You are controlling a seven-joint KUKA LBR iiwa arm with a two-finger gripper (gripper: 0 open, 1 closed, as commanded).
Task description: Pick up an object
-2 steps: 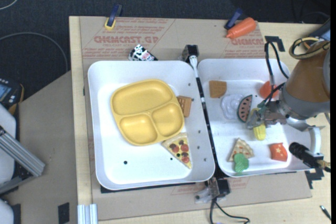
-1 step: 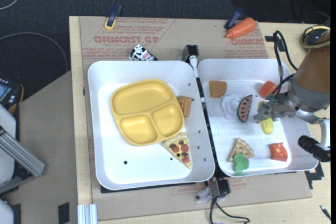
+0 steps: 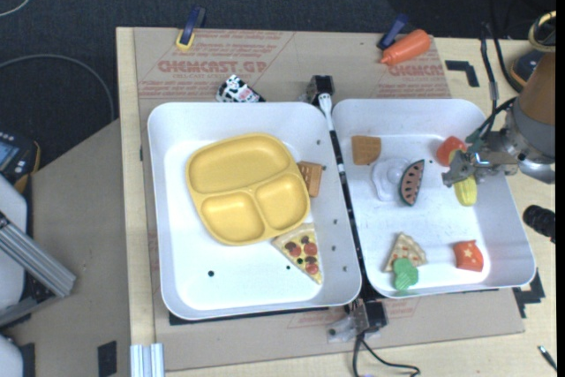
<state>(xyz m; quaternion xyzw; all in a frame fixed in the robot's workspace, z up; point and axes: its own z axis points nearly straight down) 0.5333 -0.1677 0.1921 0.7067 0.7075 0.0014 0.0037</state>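
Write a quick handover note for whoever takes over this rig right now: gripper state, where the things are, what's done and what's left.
Gripper: low over the right bin's far right side, beside a yellow piece and an orange-red piece; grip can't be judged from here.
Right bin also holds the watermelon slice, toast square, sandwich wedge, green piece and red piece.
Left bin: yellow divided plate, pizza slice.
Done: nothing visibly lifted.
Left: grasp and lift one object.

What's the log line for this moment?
arm: over right bin | gripper: above yellow piece, beside red piece | grasp: unconfirmed | plate: left bin
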